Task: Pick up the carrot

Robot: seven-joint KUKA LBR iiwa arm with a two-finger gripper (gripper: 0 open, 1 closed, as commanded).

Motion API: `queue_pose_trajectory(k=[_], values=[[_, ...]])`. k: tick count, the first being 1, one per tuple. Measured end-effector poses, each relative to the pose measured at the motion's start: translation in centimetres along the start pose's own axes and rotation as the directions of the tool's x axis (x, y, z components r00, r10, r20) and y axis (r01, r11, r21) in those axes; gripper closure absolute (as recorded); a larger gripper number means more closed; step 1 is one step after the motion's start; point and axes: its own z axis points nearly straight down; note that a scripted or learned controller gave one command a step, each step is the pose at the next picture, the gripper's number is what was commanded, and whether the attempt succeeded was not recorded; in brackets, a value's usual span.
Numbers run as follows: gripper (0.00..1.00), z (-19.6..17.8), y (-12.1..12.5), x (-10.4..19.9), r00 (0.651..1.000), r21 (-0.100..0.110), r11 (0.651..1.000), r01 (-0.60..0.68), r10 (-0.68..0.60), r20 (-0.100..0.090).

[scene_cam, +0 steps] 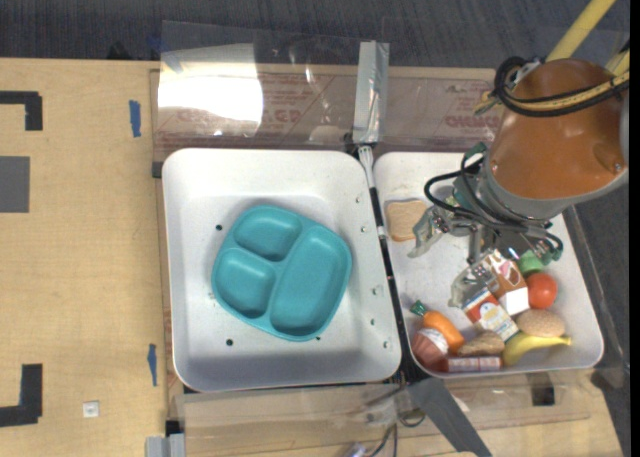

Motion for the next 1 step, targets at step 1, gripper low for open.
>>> queue_pose_trajectory(k=[1], values=[[0.0,10.31,-2.94,5.36,1.0,0.004,1.0,-0.02,0.02,0.005]])
